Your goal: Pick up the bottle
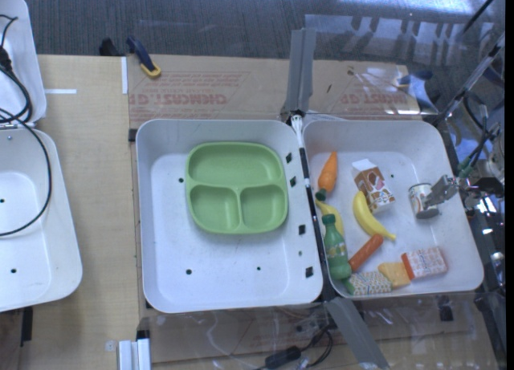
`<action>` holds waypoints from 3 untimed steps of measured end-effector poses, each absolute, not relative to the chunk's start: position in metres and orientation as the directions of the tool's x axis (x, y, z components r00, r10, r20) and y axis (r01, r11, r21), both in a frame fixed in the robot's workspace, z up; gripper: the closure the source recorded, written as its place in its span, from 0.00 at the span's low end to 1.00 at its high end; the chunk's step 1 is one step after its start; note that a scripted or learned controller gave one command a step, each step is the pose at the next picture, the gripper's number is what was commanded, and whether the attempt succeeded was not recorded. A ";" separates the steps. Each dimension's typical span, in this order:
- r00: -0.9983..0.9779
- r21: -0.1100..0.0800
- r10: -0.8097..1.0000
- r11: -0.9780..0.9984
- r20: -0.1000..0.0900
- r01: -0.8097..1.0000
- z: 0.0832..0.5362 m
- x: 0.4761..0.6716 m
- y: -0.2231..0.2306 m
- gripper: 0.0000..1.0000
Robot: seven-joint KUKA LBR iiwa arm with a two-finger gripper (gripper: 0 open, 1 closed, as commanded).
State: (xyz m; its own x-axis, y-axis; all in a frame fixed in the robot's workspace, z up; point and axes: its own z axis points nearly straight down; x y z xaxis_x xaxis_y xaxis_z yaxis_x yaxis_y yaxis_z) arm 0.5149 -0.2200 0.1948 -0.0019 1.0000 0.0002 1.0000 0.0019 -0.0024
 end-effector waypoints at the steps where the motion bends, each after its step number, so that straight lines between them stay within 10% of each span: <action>1: -0.034 -0.002 0.999 0.034 0.001 0.999 0.091 0.477 -0.168 0.00; 2: -0.030 -0.002 1.000 0.030 0.001 1.000 0.100 0.477 -0.169 1.00; 3: -0.002 -0.002 1.000 0.002 -0.001 1.000 0.191 0.478 -0.085 1.00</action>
State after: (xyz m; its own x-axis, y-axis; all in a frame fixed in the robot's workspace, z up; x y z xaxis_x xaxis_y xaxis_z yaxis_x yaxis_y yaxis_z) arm 0.4779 -0.0848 0.1909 -0.0019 1.0000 -0.0006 1.0000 0.0019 -0.0017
